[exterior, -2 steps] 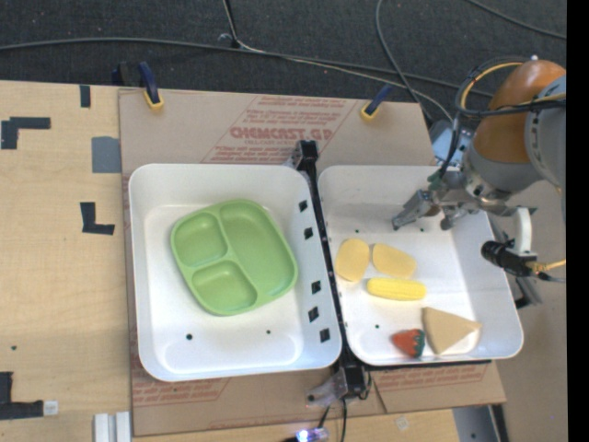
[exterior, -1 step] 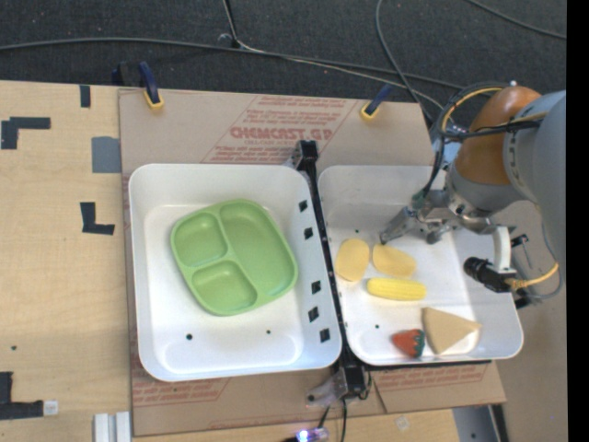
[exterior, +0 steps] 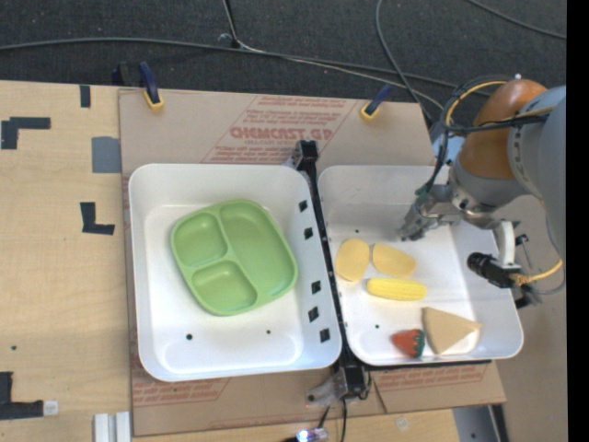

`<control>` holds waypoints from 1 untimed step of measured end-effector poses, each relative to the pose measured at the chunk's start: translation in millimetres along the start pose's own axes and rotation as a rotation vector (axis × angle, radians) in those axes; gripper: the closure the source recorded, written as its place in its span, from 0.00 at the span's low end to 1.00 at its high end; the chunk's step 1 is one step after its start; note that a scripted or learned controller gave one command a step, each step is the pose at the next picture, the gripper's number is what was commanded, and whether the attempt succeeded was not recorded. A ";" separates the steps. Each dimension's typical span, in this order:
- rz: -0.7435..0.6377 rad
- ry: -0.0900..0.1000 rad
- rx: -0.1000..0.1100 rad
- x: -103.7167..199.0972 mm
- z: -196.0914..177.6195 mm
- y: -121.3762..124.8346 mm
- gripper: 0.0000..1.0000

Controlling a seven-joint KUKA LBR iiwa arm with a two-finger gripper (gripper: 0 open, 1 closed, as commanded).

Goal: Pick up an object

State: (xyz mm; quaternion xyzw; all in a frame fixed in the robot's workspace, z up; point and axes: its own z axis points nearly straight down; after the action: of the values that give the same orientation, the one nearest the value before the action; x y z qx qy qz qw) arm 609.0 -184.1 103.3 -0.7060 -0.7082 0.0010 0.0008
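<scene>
Grey arm's claw (exterior: 416,226) hangs above yellow food (exterior: 393,261) in right bin (exterior: 368,187); grip unclear

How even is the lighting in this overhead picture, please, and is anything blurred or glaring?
Camera view: lighting is soft and even, with faint shadows beside the green three-compartment plastic tray and yellow toy corn cob; no harsh glare on the right white bin; the gripper looks slightly soft.

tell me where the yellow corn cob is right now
The yellow corn cob lies in the right white bin, just below the two pale yellow pieces.
</scene>
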 end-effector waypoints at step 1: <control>0.002 -0.001 -0.007 -4.6 -48.7 9.1 1.00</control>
State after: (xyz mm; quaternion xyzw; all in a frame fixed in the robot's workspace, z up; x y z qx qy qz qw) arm 618.2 -188.6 152.0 -0.7067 -0.7076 -0.0010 -0.0018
